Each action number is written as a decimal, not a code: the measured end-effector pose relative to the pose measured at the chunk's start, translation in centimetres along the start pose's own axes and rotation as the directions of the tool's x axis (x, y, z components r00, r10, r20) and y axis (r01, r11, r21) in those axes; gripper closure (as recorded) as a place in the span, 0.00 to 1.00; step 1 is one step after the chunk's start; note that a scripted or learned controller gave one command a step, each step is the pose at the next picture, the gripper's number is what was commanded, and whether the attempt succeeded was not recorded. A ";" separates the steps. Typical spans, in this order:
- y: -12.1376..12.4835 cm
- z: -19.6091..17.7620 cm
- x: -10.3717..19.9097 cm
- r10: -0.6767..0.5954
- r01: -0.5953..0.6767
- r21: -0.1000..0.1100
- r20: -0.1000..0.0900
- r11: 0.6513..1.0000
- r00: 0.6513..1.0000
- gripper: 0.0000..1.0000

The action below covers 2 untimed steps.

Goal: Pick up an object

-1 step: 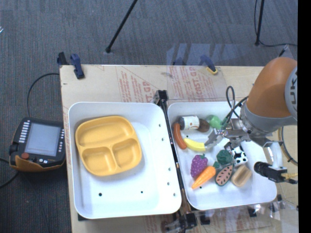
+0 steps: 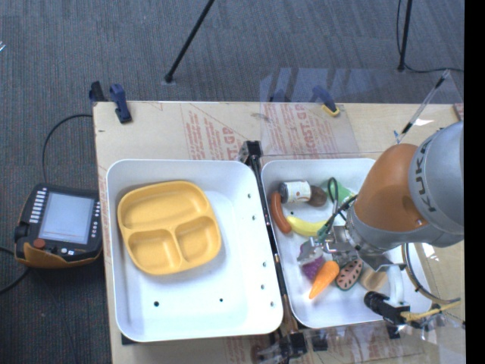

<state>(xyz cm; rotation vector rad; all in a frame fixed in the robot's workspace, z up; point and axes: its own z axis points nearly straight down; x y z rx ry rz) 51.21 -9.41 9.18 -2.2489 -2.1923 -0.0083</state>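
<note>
**Over the right bin, choosing a target**

I have the arm point(image 2: 409, 196) in from the right, its orange band hanging over the right bin point(image 2: 356, 165), and the gripper point(image 2: 336, 243) sits low among the toy food. From this slanted view the wrist hides most of the tool, so I cannot tell whether it is spread or closed, and I see nothing clearly caught in it.

The pickable things are all crowded in this bin: a carrot point(image 2: 323, 278) lying on a diagonal just below the gripper, a purple piece point(image 2: 312, 268) touching the carrot's upper end, a banana point(image 2: 307, 225) above, a red sausage point(image 2: 280, 211) along the left wall, and a white cylinder point(image 2: 297, 192) near the top. A brown, seeded slice point(image 2: 349, 275) lies just beside the carrot on the right. The left bin point(image 2: 136, 302) bears only the yellow divided tray point(image 2: 168, 227) — not my concern.

My judgement: the carrot is the nearest candidate. To do this well I would line the closing direction across its narrow width, not along it, and come down over its thick middle — away from the purple piece, so a neighbour does not wedge in. The clutter is the risk; a slow, straight descent suits it.
</note>
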 end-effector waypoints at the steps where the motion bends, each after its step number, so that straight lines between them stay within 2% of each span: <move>1: 0.0 -1.0 -0.3 0.015 -0.015 -0.001 0.000 1.000 1.000 1.00; 2: 2.7 -12.5 4.4 0.240 -0.240 0.001 0.002 0.971 0.971 1.00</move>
